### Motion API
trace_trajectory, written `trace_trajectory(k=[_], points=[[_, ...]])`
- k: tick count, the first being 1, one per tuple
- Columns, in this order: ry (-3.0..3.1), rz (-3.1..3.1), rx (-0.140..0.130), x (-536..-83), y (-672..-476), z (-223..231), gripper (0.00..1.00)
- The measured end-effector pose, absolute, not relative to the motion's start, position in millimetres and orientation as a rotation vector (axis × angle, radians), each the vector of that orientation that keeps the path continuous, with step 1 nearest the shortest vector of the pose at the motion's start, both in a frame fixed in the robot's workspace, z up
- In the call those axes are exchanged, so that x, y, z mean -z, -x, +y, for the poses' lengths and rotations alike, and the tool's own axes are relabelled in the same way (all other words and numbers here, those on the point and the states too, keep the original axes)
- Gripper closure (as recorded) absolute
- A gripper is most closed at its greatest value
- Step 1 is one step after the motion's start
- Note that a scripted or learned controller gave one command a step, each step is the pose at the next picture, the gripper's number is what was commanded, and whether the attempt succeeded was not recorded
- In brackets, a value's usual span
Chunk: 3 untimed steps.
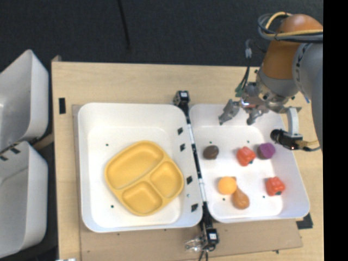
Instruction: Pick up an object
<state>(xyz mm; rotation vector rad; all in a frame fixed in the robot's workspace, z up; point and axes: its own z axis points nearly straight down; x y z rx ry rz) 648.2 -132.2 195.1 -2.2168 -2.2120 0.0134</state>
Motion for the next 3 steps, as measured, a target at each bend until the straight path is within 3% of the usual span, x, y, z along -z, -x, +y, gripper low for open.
trace_trajectory(k=[1,3], points=[[2.223,-2.221,0.002,-205,-651.0,-132,0.0],[2.222,-2.221,-0.005,-98,-658.4,-138,0.0]])
